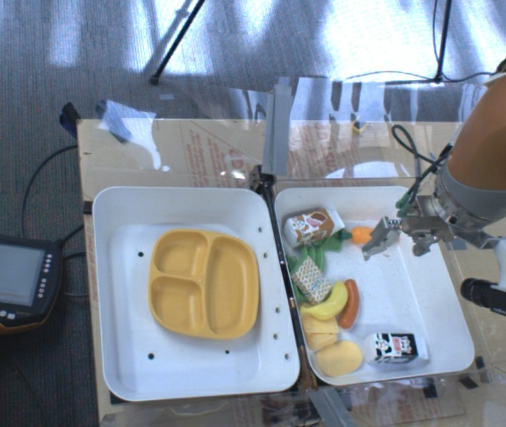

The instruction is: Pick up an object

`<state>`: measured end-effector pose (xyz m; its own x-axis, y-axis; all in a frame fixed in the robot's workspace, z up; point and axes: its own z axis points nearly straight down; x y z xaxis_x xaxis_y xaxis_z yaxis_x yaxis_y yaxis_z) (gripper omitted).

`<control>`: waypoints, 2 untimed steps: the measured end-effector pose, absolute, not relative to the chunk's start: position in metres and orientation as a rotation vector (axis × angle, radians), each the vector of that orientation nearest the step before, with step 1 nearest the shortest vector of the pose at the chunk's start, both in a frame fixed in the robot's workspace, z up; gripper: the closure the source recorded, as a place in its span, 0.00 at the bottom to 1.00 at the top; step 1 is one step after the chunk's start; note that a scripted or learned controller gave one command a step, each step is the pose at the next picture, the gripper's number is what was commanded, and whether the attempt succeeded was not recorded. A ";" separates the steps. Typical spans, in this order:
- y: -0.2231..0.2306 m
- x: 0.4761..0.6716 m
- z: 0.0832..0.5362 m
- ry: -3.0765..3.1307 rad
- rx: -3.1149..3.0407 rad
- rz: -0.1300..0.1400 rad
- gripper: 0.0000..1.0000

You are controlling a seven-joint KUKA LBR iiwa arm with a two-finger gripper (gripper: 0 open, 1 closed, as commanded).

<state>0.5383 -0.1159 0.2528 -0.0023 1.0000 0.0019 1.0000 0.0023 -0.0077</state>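
Left bin (119, 229): holds one yellow divided plate (204, 283), lying flat at its centre.

Right bin (439, 327): toy food is clustered along its 9 o'clock wall. From 12 towards 6 o'clock: a brown snack packet (311, 227), a green leafy item (317, 254), a checkered packet (311, 279), a banana (326, 306) touching a sausage (349, 303), then pale yellow pieces (331, 349). A small orange piece (361, 235) lies at 3 o'clock from the snack packet. A black-and-white milk carton (394, 347) sits apart, near the 6 o'clock wall.

Gripper (398, 237): positioned over the right bin's 1 o'clock area, just beside the orange piece. Fingers spread, nothing between them.
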 end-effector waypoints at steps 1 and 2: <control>-0.098 0.490 0.156 -2.305 -2.112 0.013 0.00; -0.097 0.529 0.094 -2.485 -1.943 -0.019 0.00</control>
